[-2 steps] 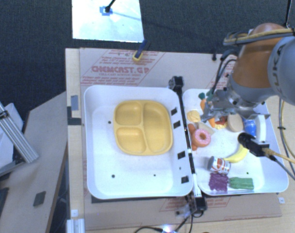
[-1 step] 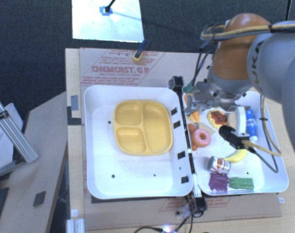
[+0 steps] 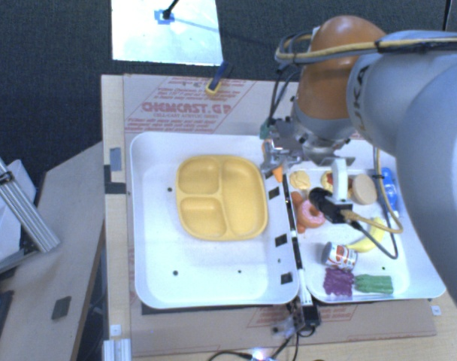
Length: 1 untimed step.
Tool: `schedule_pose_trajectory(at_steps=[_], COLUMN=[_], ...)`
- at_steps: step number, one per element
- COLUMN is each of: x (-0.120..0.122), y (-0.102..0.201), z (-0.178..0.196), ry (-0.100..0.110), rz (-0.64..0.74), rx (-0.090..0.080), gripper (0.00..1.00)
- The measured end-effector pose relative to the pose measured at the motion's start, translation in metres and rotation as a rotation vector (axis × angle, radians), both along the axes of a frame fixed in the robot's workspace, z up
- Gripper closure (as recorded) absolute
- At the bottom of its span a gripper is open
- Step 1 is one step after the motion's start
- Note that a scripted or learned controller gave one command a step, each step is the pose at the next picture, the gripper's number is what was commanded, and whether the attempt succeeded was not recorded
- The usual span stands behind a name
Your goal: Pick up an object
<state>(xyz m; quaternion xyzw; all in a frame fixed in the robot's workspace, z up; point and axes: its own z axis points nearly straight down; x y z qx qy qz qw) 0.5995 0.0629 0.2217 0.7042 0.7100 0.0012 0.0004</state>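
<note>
Nearest me, the right white bin [image 3: 421, 275] holds a purple toy grape bunch [image 3: 337, 282], a flat green toy piece [image 3: 373, 283] and a small tin can [image 3: 340, 256]. A yellow plastic plate with three parts [image 3: 219, 196] lies in the left white bin [image 3: 206, 271]. Farther back, the gripper [image 3: 276, 160] hangs over the bins' shared wall; I cannot tell how open it is.

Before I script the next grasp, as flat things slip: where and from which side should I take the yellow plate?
Likely the right rim, pinched from above. The plate lies flat in the left bin, so only its raised rim gives an edge; that side is nearest the gripper.
</note>
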Motion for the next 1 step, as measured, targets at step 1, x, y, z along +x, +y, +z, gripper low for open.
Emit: schedule_pose_trajectory(at_steps=[1], x=[0.0161], y=[0.0308], z=[0.0089], ry=[-0.001], rz=[0.000], rx=[0.001], gripper=[1.00])
